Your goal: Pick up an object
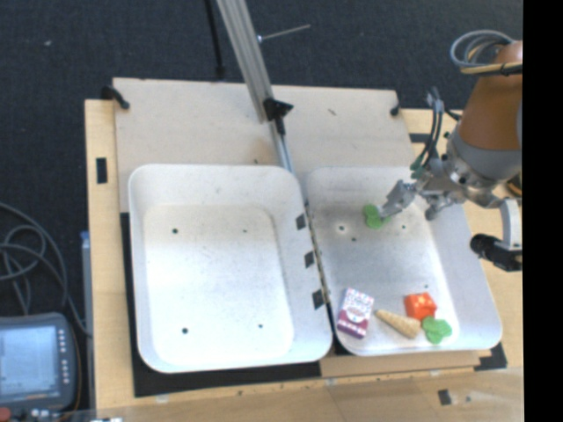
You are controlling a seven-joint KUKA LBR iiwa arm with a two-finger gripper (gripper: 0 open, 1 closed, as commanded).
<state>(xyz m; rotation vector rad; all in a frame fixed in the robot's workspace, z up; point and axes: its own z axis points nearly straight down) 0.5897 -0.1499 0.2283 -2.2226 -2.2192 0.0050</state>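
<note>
My gripper (410, 209) hangs over the upper part of the right bin (457, 262), its two fingers spread apart, so it is open. A small green object (375, 216) lies on the bin floor just left of the left fingertip (389, 207), outside the gap between the fingers. At the bin's near edge lie a purple-and-white little box (354, 312), a tan cone (398, 323), a red piece (420, 305) and another green piece (436, 329).
The left bin (220, 262) adjoins the right one along a shared rim. A slanted metal rail (251, 55) rises from the bench behind the bins. The grey arm with its orange band (488, 117) comes in from the right.
</note>
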